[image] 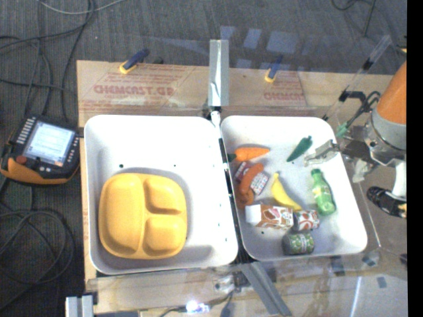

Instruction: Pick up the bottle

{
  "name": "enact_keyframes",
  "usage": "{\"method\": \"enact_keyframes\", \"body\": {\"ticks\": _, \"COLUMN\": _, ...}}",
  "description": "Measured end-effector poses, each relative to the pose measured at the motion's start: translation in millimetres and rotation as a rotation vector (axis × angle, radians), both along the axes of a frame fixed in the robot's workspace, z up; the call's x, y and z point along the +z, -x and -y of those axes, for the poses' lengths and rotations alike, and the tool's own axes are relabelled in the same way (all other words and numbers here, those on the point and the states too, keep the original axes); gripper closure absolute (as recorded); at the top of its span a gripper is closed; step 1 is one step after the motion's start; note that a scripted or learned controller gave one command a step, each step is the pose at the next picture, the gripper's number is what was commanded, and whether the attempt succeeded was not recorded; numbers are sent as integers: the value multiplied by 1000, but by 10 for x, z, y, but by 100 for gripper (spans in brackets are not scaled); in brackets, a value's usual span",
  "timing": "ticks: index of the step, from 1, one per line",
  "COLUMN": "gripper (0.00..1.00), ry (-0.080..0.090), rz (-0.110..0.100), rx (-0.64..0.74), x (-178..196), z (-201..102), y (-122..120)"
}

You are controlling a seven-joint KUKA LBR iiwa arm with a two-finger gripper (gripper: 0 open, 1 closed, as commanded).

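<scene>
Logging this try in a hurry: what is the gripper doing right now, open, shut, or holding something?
Gripper: cannot be told; it sits over the right bin's upper right corner, above the green bottle, which lies in the bin.

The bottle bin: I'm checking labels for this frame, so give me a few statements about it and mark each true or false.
1. The green bottle lies in the right bin. True.
2. The yellow tray sits in the right bin. False: it is in the left bin.
3. The banana lies to the left of the bottle in the camera view. True.
4. The carrot rests on the yellow tray. False: it lies in the right bin, near its upper left corner.
</scene>
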State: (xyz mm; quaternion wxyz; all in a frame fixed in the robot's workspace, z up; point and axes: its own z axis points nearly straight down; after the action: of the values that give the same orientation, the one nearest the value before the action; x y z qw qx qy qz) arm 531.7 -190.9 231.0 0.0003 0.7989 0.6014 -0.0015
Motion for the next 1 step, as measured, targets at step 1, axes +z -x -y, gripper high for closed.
{"method": "enact_keyframes", "body": {"ticks": 1, "gripper": 0, "ry": -1, "rz": -3, "rx": -44, "x": -369, "z": 269, "y": -37}}
